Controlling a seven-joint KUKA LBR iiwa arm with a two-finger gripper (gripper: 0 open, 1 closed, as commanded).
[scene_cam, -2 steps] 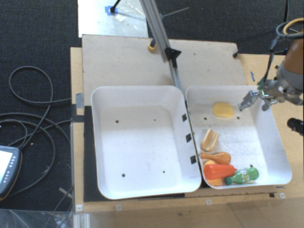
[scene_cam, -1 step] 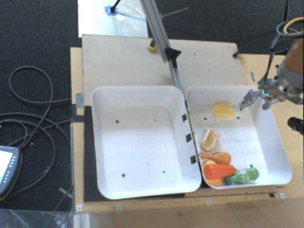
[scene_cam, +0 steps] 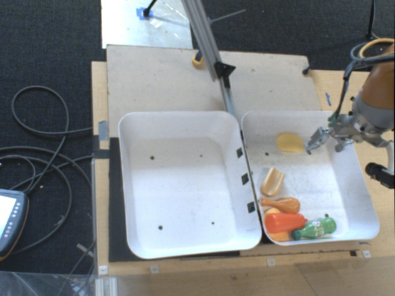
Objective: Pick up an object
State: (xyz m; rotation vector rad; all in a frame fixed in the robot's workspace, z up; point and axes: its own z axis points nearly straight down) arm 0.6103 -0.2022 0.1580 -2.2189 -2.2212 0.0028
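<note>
Grey pincer (scene_cam: 316, 140) at the end of the arm, low in the right bin (scene_cam: 358, 165); open or closed, cannot tell. Just beside it, a yellow lump (scene_cam: 290, 143) near the bin's far side, apart from the other toys. Looks light, smooth and rounded, maybe slippery. Best pinched across the middle, from above.

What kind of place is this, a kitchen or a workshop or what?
Probably a robotics lab test bench: a grey arm's gripper reaches over two shallow white plastic bins, plastic toy food such as a green bottle lies inside, and loose black cables trail across dark carpet.
</note>
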